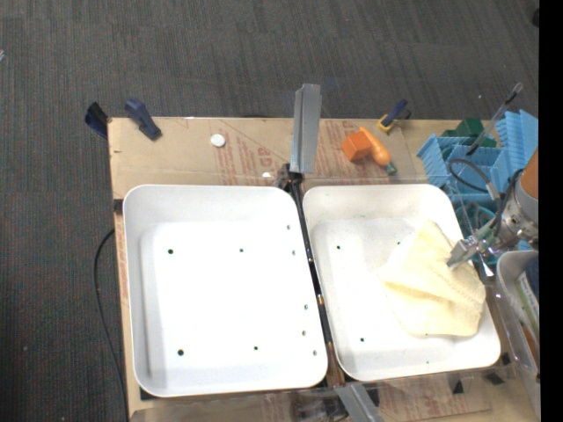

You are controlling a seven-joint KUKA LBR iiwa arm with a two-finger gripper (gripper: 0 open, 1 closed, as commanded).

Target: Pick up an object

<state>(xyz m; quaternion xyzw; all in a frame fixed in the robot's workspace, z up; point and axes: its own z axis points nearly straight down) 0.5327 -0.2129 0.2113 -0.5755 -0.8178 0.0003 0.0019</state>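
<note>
Looking down, I see a brown cardboard bench top (202, 152) on a dark grey carpet floor (220, 42). Two white bins sit on it, side by side. I will use the right bin (352, 205) as my landmark. The left bin (176, 209) touches its left side. A soft yellow cloth (431, 293) lies inside the right bin, near its right wall. My gripper (464, 251) sits at the cloth's upper right edge, over that same wall. It is small and blurry, so I cannot tell its state. Behind the right bin sit an orange thing (365, 146) and a grey post (306, 130). Blue plastic pieces (479, 161) stand past its far right corner, partly cut off.
</note>
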